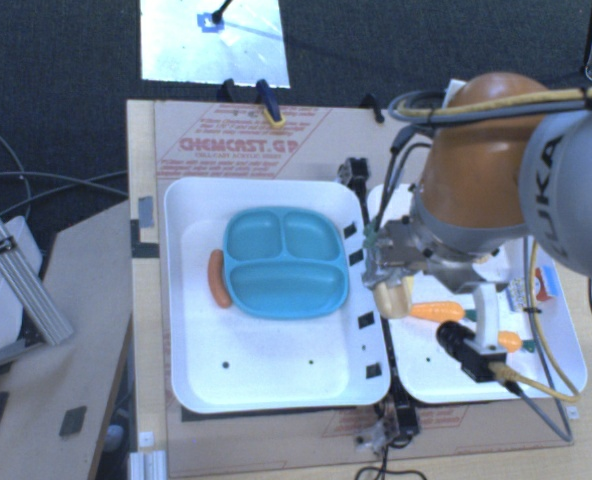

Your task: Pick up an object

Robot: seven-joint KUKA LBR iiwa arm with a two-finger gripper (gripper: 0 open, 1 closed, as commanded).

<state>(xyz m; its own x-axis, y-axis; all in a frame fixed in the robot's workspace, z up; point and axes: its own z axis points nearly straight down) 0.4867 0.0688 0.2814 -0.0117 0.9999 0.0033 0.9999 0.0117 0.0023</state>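
Where "CHEMCAST GP" (238, 146) marks the board behind the bins, "KUKA" labels the arm (556, 183); gripper (391, 290) state: cannot tell.

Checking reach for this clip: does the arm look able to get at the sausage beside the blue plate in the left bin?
Probably yes: the sausage lies uncovered on the bin floor, left of the blue plate, nothing above it.

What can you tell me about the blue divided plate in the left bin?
The blue divided plate is a light blue, rounded-square dish that looks like plastic, with three compartments: two small ones on the far side and one wide one on the near side. All three look bare. It lies flat and upright on the floor of the left bin, toward its far half. A small orange-red sausage-shaped toy lies along its left edge, touching or nearly so. The gripper is off to its right, apart from it.
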